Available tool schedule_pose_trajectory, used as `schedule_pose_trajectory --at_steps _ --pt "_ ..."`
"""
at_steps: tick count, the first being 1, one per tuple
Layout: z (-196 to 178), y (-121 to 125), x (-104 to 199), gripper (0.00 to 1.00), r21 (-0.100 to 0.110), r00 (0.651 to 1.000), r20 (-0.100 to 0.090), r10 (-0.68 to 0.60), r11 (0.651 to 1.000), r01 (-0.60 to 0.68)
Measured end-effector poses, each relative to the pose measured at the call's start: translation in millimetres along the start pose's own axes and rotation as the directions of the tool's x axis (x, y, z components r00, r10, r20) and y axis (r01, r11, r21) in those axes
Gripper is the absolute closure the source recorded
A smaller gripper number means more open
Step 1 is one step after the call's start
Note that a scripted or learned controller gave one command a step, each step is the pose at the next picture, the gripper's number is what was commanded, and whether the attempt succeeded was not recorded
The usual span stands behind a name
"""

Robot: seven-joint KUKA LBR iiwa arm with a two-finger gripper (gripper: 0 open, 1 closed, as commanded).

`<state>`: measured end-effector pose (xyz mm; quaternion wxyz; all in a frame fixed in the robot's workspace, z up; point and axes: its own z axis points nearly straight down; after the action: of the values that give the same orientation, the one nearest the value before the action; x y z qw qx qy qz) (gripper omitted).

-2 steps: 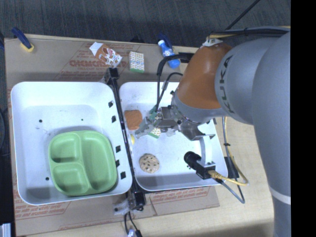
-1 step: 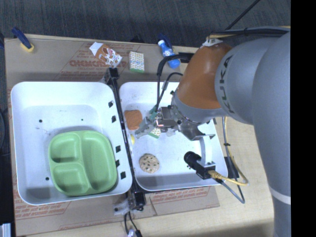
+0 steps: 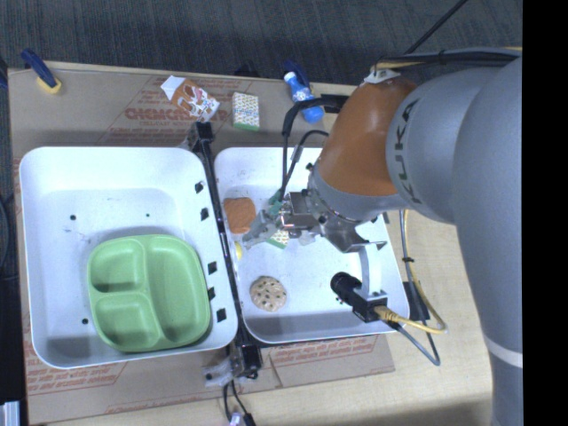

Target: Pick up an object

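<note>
Arm [image 3: 426, 149]: largest thing in view, grey with an orange band, reaching in over the right bin and covering its upper right part.
Left bin [image 3: 53, 176]: just beside the right bin, sharing the black divider; holds the green tray.
Right bin [image 3: 306, 322]: landmark for all else; holds the orange piece, the cookie and a greenish item under the wrist.
Green tray [image 3: 146, 291]: three-compartment plate in the left bin, well apart from the right bin's contents; no part in this step.
Gripper [image 3: 271, 227]: low inside the right bin, toward its left wall, tip just beside the orange piece.
Jaws: cannot tell whether apart or together; blurred and tangled with the greenish item at the tip.
Orange piece [image 3: 238, 214]: upper left of the right bin, near the divider; likeliest target, lying free on the floor.
Cookie [image 3: 267, 293]: lower left of the right bin, near its front wall, apart from the gripper.
Greenish item [image 3: 277, 236]: small, at the gripper tip in the right bin; too blurred to name or to call held.
Step in hand, by judgement: closing in on a pick, nothing plainly lifted.
Doing it well: centre over one item alone, straddle it, descend straight, keep clear of the left wall, close fully before lifting.
</note>
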<state>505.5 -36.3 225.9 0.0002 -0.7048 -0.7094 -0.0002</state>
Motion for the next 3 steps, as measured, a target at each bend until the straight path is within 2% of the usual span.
schedule_pose_trajectory --at_steps 3 --pt "0.0 0.0 0.0 0.00 0.000 1.000 0.000 0.000 1.000 0.000"
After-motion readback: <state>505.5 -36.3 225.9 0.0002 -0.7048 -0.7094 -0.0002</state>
